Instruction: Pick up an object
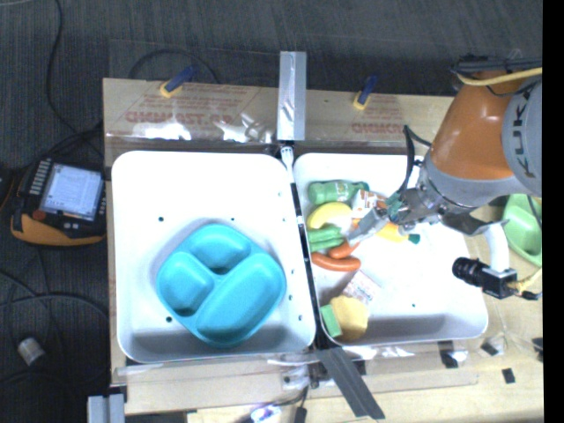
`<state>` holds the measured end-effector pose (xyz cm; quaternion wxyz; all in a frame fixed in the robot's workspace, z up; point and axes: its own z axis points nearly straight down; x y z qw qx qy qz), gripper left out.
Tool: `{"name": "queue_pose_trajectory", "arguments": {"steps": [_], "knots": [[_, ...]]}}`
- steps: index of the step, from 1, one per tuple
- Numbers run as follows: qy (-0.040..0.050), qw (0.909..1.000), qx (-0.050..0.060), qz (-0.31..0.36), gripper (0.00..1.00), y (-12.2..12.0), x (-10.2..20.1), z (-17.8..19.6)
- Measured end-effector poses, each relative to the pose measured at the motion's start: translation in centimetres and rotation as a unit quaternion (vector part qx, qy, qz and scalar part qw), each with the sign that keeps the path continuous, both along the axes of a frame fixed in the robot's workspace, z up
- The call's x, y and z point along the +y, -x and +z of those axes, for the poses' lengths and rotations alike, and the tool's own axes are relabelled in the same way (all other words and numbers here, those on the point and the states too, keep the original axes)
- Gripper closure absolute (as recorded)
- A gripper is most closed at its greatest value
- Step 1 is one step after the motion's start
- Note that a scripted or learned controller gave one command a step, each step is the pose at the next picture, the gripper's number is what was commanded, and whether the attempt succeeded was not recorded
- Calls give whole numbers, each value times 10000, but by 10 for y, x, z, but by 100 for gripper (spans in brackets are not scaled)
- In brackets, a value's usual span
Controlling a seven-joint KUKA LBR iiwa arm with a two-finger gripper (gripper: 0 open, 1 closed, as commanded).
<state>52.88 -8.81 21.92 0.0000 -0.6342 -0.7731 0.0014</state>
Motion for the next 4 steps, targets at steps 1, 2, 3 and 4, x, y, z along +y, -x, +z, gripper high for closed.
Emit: {"name": "queue_pose_trajectory", "arguments": {"steps": [1,2,3,4], "knots": [[0,9982,8,601,0,-53,-54,-63],[2,9996,-11,299,0,-57,-78,-110],[-7,9996,9,265,100,-56,-77,-104],[-5,10000,3,-26,100,-55,6,-18]]}}
